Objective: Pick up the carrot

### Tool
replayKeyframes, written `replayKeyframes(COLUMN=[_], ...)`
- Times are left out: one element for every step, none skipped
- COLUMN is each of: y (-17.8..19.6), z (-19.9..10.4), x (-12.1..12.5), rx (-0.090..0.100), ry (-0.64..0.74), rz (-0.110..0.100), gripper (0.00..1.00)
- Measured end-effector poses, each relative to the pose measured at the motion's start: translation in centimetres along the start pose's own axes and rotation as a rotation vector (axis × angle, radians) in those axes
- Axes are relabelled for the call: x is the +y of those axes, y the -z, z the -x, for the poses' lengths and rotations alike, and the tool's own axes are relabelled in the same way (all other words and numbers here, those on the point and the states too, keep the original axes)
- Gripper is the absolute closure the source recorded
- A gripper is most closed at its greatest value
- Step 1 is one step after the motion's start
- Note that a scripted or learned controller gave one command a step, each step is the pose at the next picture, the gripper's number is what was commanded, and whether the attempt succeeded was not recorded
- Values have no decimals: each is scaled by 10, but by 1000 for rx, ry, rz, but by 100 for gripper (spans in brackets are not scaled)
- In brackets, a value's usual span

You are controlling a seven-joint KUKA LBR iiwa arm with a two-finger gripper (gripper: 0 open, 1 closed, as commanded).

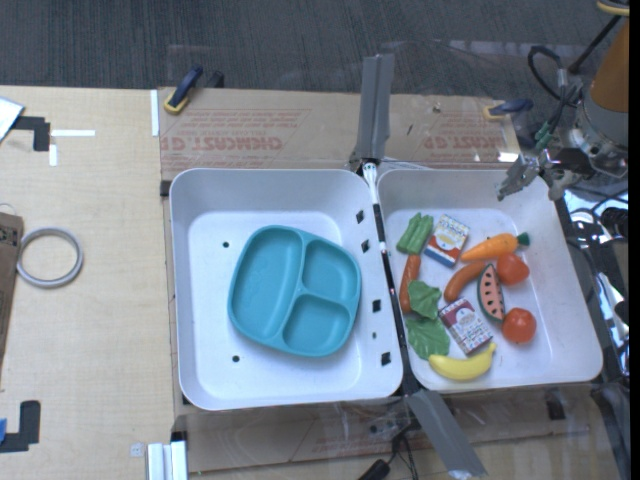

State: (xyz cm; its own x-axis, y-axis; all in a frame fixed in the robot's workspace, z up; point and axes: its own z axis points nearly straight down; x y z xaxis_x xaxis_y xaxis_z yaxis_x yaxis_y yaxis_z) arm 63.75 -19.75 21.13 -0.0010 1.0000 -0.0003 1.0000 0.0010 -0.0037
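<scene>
Stood side by side on the bench (90,368): left bin (195,368) with a divided plate (295,290) inside, right bin (580,353) crowded with toy food. Lay in the right bin's far part: carrot (490,247), just right of a small carton (447,240). Rested at its near edge: banana (462,366). Hung over the far right corner: gripper (522,176).

You have the carrot (489,248) lying at a slant in the right bin (575,298), its green top toward the bin's right wall, just above a tomato (512,269) and beside a small carton (447,239). The gripper (524,175) hangs over that bin's far right corner, apart from the carrot. The left bin (200,268) holds a blue divided plate (295,290).
</scene>
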Motion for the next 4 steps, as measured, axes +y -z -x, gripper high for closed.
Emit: replayKeyframes(y=[53, -68, -122, -115], z=[-1, -15, -10, -10], x=[22, 21, -28, -28], rx=[-1, 1, 0, 0], ry=[55, 168, 212, 209], rz=[2, -1, 1, 1], gripper=[0, 0, 0, 100])
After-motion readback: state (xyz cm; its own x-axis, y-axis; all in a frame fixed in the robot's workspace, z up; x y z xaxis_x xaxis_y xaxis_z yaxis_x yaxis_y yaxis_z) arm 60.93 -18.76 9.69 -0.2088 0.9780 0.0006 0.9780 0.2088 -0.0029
